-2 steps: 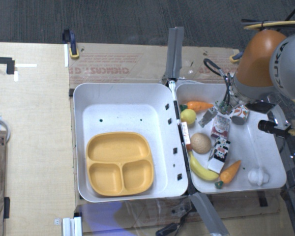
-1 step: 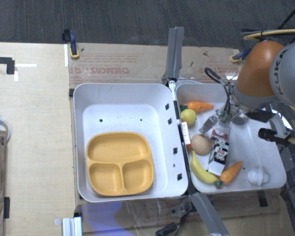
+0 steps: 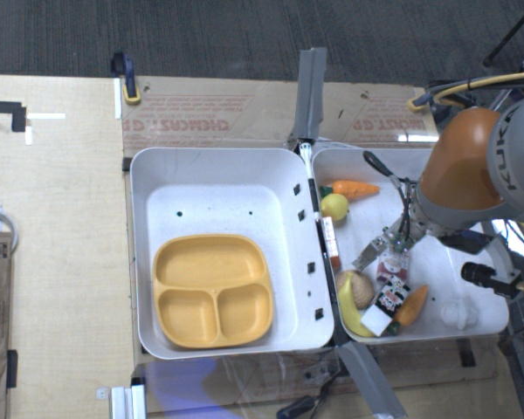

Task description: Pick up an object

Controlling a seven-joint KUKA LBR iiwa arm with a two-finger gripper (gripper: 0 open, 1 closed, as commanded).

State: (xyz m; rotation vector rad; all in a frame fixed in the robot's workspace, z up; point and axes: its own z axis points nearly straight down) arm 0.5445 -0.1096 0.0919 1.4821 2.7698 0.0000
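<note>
The right bin (image 3: 367, 154) holds several small objects. An orange carrot (image 3: 354, 188) and a yellow lemon (image 3: 334, 206) lie near its back left corner. At the front left sit a banana (image 3: 351, 314), a brownish round item (image 3: 360, 288), a black-and-white box (image 3: 387, 304) and a second small carrot (image 3: 411, 305). My gripper (image 3: 386, 250) reaches down into this bin from the right. It hangs just above the box and a red-marked item beside it. Nothing shows lifted in it.
The left bin (image 3: 210, 160) holds a yellow divided plate (image 3: 214, 288). A grey divider post (image 3: 311, 94) stands between the bins at the back. A pale clear item (image 3: 458, 314) lies at the right bin's front right. Cables run at the right edge.
</note>
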